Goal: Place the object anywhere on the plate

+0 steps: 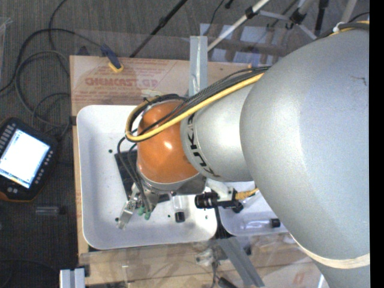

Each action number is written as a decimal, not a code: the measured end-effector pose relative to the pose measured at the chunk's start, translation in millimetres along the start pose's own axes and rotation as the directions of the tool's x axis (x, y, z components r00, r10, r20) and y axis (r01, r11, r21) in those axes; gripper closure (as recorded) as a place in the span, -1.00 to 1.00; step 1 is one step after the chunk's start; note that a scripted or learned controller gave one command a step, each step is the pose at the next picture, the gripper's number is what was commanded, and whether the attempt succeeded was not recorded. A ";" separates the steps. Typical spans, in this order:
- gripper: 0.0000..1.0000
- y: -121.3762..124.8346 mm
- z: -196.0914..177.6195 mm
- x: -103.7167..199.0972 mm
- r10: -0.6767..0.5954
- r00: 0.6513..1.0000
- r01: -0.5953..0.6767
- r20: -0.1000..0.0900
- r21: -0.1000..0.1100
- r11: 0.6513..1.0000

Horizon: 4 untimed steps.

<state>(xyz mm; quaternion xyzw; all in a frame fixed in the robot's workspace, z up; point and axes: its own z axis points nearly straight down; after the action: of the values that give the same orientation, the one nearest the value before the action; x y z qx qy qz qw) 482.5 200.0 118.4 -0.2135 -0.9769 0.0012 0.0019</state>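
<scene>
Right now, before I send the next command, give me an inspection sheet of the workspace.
Surface: left white bin on a wooden bench; a second white bin shows beside it under the arm.
Job's things: a dark flat item lies in the left bin, mostly hidden by the arm; plate and object cannot be identified.
Clutter: small dark bits on the left bin's floor.
Grippers: gripper low over the left bin's front; state of its jaws cannot be told.
Cables: yellow cable along the arm; black cables on the floor.
Surroundings: lit handheld screen at left, tripod legs behind.
</scene>
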 end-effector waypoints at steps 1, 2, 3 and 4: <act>-1.00 33.1 25.8 2.3 0.282 0.959 -0.282 0.013 -0.019 0.959; -1.00 39.5 26.9 -35.9 0.200 0.980 -0.200 0.005 -0.014 0.980; -1.00 39.5 26.9 -35.9 0.200 0.980 -0.200 0.005 -0.015 0.980; -1.00 39.9 24.2 -0.5 0.728 0.685 -0.728 0.001 -0.035 0.685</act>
<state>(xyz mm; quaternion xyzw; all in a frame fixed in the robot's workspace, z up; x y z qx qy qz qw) 499.5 236.0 94.0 -0.5833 -0.8121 -0.0122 -0.0094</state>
